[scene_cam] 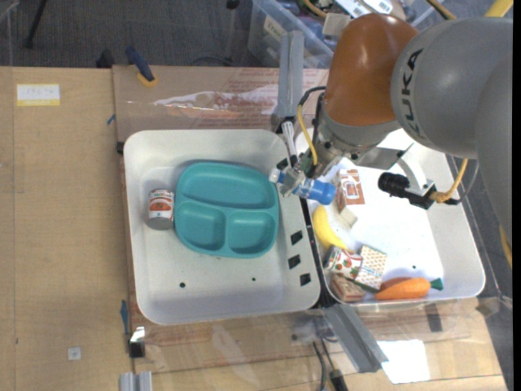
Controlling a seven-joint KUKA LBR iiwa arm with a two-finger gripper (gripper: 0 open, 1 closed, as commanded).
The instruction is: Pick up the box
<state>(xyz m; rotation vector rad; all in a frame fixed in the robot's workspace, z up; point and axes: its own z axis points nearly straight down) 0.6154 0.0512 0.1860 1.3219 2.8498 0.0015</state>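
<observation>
We are looking down at the box (358,269), a small carton with a red, white and patterned print, which is lying tilted in the near corner of the right bin (456,251), close to the wall that divides the two bins. It is touching a carrot (404,288) on its right and sitting just below a banana (327,228). Nothing is gripping it, so we are judging the pick as not yet done.

A second red-and-white carton (350,191) is lying farther back in the same bin, partly under the arm; we cannot tell whether the task means that one instead.

The gripper (298,175) is hanging over the divider between the bins, near the back of the banana and well apart from the printed box. Blue parts are showing at its tip, but the wrist and cables are crowding that spot, and we cannot tell whether the claw is released or clenched, nor whether anything is in it.

The grey arm (456,72) with its orange band (366,63) is reaching in from the right above the right bin.

In the left bin (163,292) a teal divided plate (226,210) is lying flat, with a small red-labelled can (161,207) just beside its left edge.

As we are judging it, the reach down to the box, the closing on it and the lift are all left to do.
</observation>
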